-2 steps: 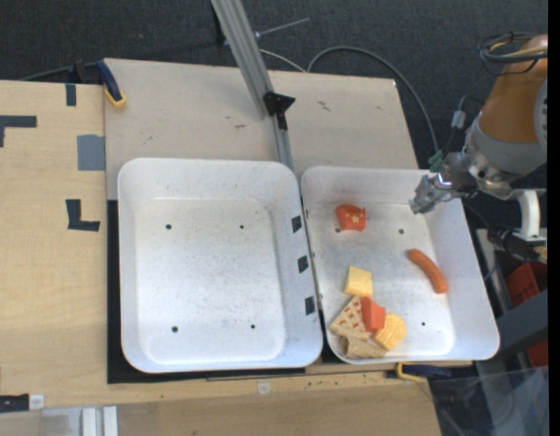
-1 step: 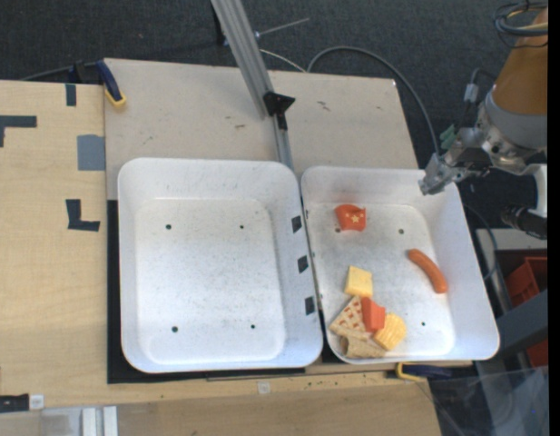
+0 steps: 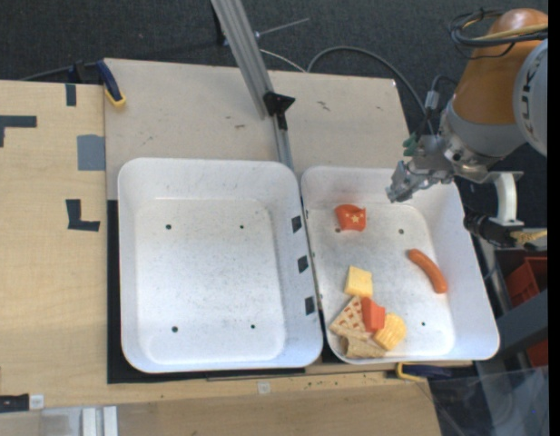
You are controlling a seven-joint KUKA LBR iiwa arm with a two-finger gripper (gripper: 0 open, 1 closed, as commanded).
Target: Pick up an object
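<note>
My gripper (image 3: 399, 189) hangs over the back of the right bin (image 3: 461, 243), near its far rim, with nothing seen between its fingers. A small red piece (image 3: 350, 217) lies to its left on the bin floor. An orange sausage (image 3: 427, 271) lies toward the bin's right side. At the front of the bin a yellow block (image 3: 358, 282), a red piece (image 3: 373, 314), a tan waffle (image 3: 349, 321) and a yellow-orange piece (image 3: 391, 331) sit in a cluster.
The left bin (image 3: 207, 262) stands beside the right one. A slanted metal rail (image 3: 248, 53) runs down to the bins' shared edge. The grey arm with its orange band (image 3: 493, 62) comes in from the upper right.
</note>
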